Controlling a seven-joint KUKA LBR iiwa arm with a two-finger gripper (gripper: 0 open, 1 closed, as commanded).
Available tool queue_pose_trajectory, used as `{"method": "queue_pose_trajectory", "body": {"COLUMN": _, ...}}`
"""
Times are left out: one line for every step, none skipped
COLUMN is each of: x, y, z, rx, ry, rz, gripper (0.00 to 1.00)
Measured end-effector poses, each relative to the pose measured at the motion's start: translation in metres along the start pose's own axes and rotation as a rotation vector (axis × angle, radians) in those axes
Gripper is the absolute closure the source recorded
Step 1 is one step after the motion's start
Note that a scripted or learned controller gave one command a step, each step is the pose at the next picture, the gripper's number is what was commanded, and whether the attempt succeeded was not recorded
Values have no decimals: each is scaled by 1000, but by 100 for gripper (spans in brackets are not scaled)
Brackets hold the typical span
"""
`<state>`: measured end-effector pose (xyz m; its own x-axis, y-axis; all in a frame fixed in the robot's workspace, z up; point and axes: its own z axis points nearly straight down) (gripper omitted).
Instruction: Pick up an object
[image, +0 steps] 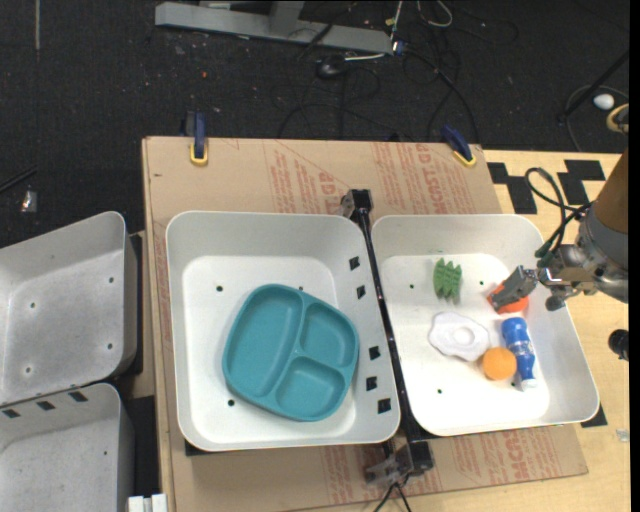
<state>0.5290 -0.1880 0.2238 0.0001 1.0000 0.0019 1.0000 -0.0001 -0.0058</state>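
Here, starting at the fingers: from my remote view I cannot tell whether they are parted or closed; they are dark and small against the bin wall. The gripper sits over the right edge of the right bin, its tip pointing left and slightly down toward the bin floor. An orange-red piece lies right at the tip; I cannot tell whether it is part of the tool or a loose item, nor whether it is between the fingers.

Behind the tip, the grey wrist runs to the right, and the arm rises at the view's right edge, with cables looped beside it.

Items in the right bin: a green toy near the middle back, well apart from the tip; a white lump on the floor at centre; an orange ball just beside it to the right; a blue bottle touching the ball, lying lengthwise just below the gripper tip.

Left bin: one teal divided plate, flat on the floor, slightly turned.

Both bins sit side by side on a cardboard sheet, held by clamps at the back edge.
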Motion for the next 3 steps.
{"method": "queue_pose_trajectory", "body": {"x": -10, "y": -2, "z": 52, "rx": -1, "ry": -1, "rz": 2, "gripper": 0}}
{"method": "queue_pose_trajectory", "body": {"x": 1, "y": 0, "z": 108, "rx": -2, "ry": 0, "rz": 1, "gripper": 0}}
{"method": "queue_pose_trajectory", "body": {"x": 0, "y": 1, "z": 94, "rx": -6, "ry": -2, "rz": 1, "gripper": 100}}
